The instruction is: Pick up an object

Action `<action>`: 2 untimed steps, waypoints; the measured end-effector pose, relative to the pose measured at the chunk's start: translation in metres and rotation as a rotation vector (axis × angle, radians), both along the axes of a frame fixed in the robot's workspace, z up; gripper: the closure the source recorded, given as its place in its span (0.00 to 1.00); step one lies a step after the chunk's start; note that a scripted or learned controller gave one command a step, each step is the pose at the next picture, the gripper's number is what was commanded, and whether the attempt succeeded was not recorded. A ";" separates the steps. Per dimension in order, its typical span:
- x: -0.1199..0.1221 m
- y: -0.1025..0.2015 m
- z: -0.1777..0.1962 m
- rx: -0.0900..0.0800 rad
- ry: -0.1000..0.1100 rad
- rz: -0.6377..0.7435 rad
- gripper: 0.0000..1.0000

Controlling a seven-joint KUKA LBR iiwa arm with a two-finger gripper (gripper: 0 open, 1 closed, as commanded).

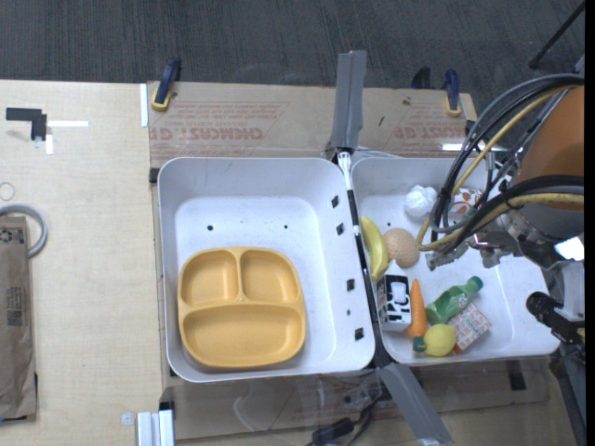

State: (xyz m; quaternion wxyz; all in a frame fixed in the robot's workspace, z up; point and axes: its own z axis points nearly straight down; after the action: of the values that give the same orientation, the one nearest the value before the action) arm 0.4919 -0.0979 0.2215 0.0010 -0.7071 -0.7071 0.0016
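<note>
The right bin (pixel 521 337) holds several small items: a banana (pixel 374 246), a beige egg-shaped object (pixel 401 246), a white crumpled lump (pixel 420 200), a carrot (pixel 417 307), a green bottle (pixel 455 300), a lemon (pixel 439 340), a black-and-white box (pixel 396 300) and a red-and-white packet (pixel 471 326). My gripper (pixel 476 240) hangs over the right half of this bin, wrapped in cables, just above and to the right of the green bottle. Nothing shows held in it.
The left bin (pixel 251 189) holds a yellow divided plate (pixel 242 305) in its front half. A grey divider post (pixel 350 100) stands between the bins at the back. A brown paper bag (pixel 14 314) lies on the bench at far left.
</note>
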 end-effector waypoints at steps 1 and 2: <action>0.000 -0.001 0.008 -0.001 0.003 -0.002 1.00; 0.053 -0.038 0.031 0.000 -0.002 0.045 1.00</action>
State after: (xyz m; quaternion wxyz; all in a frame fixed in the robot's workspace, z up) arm 0.5449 -0.1364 0.2527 0.0000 -0.6908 -0.7230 0.0009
